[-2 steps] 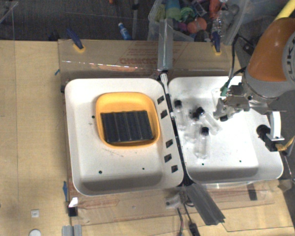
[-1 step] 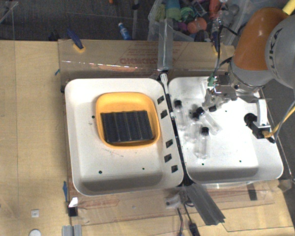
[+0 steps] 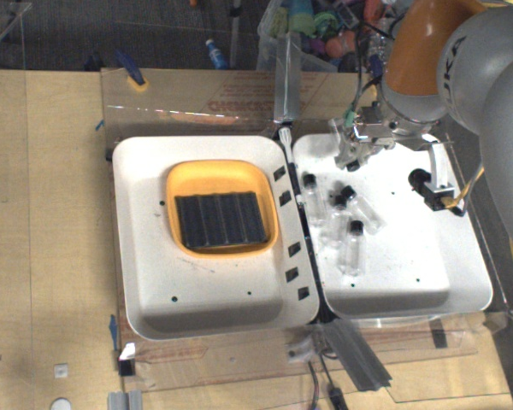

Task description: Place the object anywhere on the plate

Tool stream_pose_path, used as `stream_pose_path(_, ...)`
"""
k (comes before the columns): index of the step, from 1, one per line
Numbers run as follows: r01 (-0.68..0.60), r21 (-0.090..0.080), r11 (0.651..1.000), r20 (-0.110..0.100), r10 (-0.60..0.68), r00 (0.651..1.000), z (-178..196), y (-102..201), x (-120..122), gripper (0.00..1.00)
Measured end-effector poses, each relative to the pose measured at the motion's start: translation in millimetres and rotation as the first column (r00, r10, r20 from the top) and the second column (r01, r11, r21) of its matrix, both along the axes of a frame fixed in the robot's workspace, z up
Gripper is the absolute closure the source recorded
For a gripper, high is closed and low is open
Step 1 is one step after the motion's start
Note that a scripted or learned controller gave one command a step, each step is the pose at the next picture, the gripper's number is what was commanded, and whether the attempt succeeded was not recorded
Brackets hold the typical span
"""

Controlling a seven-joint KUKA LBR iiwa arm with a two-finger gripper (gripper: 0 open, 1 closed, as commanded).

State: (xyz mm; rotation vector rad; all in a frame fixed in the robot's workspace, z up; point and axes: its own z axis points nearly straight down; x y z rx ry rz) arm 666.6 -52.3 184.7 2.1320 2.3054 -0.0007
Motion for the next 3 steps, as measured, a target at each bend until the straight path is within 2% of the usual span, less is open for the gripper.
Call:
stream_pose_path(1,-0.133,0.0,0.991,0.002,0.133,0.991,10.3,20.9,0.4,1.0)
stream_pose_path(2,-0.188,-0.001,0.982,0.002,0.188,0.982,38.8,42.4,0.5,1.0)
stream_pose_path(3,-0.252,-0.001,0.968,0.002,0.252,0.968,41.5,49.0,0.6,1.0)
